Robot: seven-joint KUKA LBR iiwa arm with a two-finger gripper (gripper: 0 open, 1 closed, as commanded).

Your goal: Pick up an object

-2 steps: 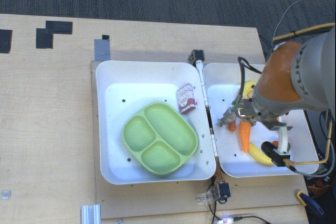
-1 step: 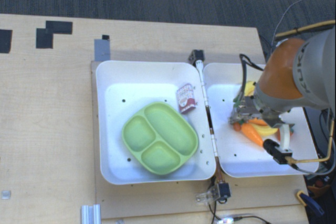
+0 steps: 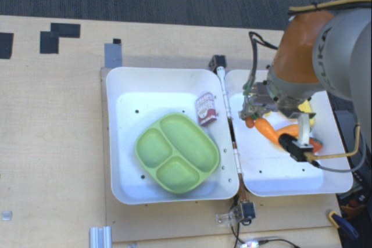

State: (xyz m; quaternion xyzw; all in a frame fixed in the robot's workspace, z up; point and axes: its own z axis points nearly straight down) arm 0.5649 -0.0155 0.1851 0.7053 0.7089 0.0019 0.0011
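You are looking down at a slant on a pale wooden counter (image 3: 52, 154) that carries two shallow white bins side by side. The grey arm (image 3: 349, 49), with its orange band, reaches in from the right and hangs over the right bin (image 3: 279, 174). Its gripper (image 3: 254, 112) is low over the bin's upper left part, near the wall shared with the other bin. The wrist hides the jaws from above, so you cannot tell whether they are spread or pressed together, and nothing can be seen between them. The nearest thing to pick is an orange carrot-shaped toy (image 3: 268, 129). It is smooth and tapered and lies flat on the bin floor, slanting from upper left to lower right. Its upper end is just beside the gripper, close enough that you cannot tell whether they touch. A yellow object (image 3: 306, 107) lies farther right in the same bin, partly hidden behind the arm. The left bin (image 3: 116, 142) holds a light green plate (image 3: 177, 152) with three compartments, set at an angle near the middle. A small red and white packet (image 3: 206, 108) sits just above the plate's upper right edge, close to the dividing wall.
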